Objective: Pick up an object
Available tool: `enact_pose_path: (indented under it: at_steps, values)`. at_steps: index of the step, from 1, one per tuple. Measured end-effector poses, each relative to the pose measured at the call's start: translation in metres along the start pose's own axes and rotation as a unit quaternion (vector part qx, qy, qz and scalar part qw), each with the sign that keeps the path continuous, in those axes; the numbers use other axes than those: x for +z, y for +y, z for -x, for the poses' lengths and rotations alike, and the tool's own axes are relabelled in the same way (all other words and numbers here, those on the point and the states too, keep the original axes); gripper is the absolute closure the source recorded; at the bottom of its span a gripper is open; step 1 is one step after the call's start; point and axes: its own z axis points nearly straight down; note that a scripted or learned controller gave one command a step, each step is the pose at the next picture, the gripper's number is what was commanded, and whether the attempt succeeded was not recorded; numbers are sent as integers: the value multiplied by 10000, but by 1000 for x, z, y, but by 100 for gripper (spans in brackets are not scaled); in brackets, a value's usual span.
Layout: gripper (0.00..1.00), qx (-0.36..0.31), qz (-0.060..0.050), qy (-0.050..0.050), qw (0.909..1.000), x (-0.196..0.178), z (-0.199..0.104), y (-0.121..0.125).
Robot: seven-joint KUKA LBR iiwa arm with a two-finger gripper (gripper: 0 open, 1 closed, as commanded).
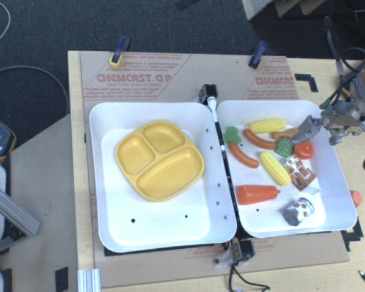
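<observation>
The right bin (330,184) holds several toy foods. Among them are two yellow corn cobs (266,125) (274,167), two brown sausages (258,140) (243,155), a green broccoli (283,146), a red tomato (303,150), an orange-red carrot (257,193), a brown and white piece (300,171) and a grey and white lump (298,211). My gripper (306,129) comes in from the right and hangs low over the bin's upper right part. It is just above the tomato and right of the broccoli. Nothing is visibly held.
The left bin (109,187) carries a yellow divided plate (160,160). A small green piece (232,133) lies by the wall between the bins. An orange bit (355,196) sits outside the right bin's right rim. Clamps hold the cardboard base at the back.
</observation>
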Motion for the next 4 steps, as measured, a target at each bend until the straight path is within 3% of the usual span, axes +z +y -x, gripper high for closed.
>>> enact_pose_path:
  at_steps: [1, 2, 3, 4]
  values:
    - [100, -3, 18, -7, 10000, -11, 0, 1]
    - [100, -36, -45, 25, 10000, 74, -62, 58]
    - [100, -21, -16, 10, 10000, 53, -102, 40]
    - [100, -37, -54, 23, 10000, 102, -173, 1]
